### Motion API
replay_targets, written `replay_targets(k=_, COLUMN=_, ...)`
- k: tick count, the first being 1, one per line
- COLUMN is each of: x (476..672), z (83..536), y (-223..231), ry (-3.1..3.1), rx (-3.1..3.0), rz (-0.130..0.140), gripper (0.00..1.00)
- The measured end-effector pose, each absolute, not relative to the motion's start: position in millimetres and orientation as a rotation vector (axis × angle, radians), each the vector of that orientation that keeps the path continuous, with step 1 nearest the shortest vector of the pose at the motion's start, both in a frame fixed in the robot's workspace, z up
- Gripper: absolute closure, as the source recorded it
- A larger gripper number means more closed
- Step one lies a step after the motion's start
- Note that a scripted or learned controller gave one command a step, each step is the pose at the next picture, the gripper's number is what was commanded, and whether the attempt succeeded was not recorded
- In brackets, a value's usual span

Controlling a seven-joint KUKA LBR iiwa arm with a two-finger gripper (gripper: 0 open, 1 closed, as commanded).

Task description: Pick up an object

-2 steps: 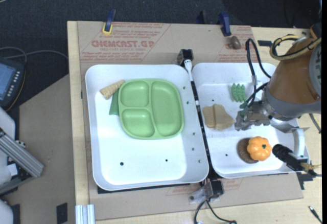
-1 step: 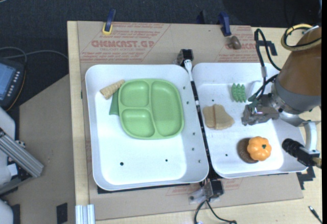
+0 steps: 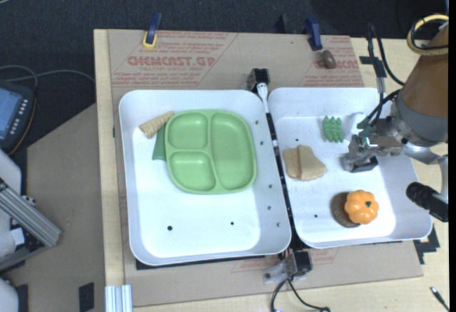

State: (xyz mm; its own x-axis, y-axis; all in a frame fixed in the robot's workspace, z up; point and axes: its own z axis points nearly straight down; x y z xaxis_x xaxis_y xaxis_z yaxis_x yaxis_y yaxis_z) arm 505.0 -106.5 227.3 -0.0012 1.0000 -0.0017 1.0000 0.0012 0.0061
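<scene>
In the right bin (image 3: 313, 107) lie three objects. A small green ridged piece (image 3: 332, 128) sits near the back, a tan bread-like slice (image 3: 303, 163) lies at the left, and an orange pumpkin (image 3: 360, 206) rests toward the front. My gripper (image 3: 359, 160) hangs low over the right bin, just right of the tan slice, below the green piece and above the pumpkin. Nothing shows in its grasp. The arm's orange band (image 3: 430, 90) rises at the right edge.
The left bin (image 3: 206, 232) holds a green divided plate (image 3: 211, 151) and a tan cone-shaped piece (image 3: 155, 125) at its back left. A black divider strip (image 3: 274, 154) runs between the bins. Blue clamps (image 3: 312, 33) grip the board's far edge.
</scene>
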Motion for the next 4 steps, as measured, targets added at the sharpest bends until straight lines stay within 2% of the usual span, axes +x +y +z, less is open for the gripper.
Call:
replay_targets(k=1, x=513.5, z=233, y=-48, ry=2.229, rx=2.213, rz=0.005, gripper=1.0)
replay_targets(k=2, x=531.5, z=228, y=8, ry=2.229, rx=2.213, rz=0.004, gripper=1.0)
replay_targets(k=3, x=527.5, z=216, y=-10, ry=2.221, rx=2.226, rz=-0.004, gripper=1.0)
replay_targets(k=4, x=538.9, z=217, y=-5, ry=2.222, rx=2.219, rz=0.002, gripper=1.0)
